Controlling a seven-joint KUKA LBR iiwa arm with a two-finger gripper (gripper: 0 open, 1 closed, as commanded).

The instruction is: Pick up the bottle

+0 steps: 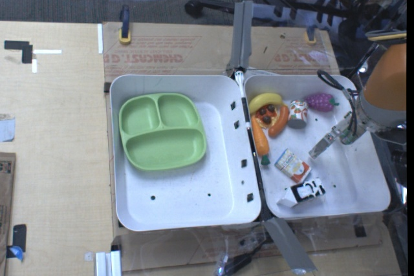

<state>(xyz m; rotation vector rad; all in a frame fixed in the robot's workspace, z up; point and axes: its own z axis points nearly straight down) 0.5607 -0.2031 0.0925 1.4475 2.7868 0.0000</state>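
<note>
A small white and red bottle [297, 112] with a grey base stands in the right bin [362, 194], near its far wall, between a yellow banana [266, 101] and purple grapes [320, 101]. My gripper [318, 150] reaches in from the right and slants down toward the bin floor. Its tip sits to the right of and nearer the front than the bottle, apart from it. Nothing shows in the gripper.
The right bin also holds an orange carrot [260, 138], a red and orange toy [274, 119], an orange and white carton [292, 165] and a black and white carton [304, 192]. A green divided plate [162, 131] lies in the left bin [181, 203].
</note>
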